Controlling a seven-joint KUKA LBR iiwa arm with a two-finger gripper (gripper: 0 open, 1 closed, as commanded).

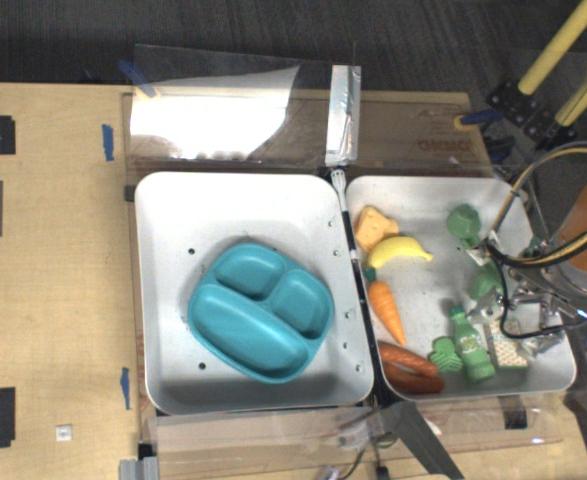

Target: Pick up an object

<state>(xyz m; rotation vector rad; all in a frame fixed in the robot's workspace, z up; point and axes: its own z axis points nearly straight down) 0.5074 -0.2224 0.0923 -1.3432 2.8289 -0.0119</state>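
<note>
End effector: low over the right edge of the right bin, amid cables; finger state cannot be determined.
Nearest objects: green toy pieces lie just left of the end effector.
Other objects: banana, carrot, red sausage lie farther left.
Left bin: holds blue divided plate.
Labels: no readable writing.
Arm: enters from right, orange band at frame edge.

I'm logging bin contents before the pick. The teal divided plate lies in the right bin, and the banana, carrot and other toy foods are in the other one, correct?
Not quite. The camera view shows the teal divided plate in the left bin, not the right. The banana, carrot and other toy foods are in the other one, the right bin.
</note>
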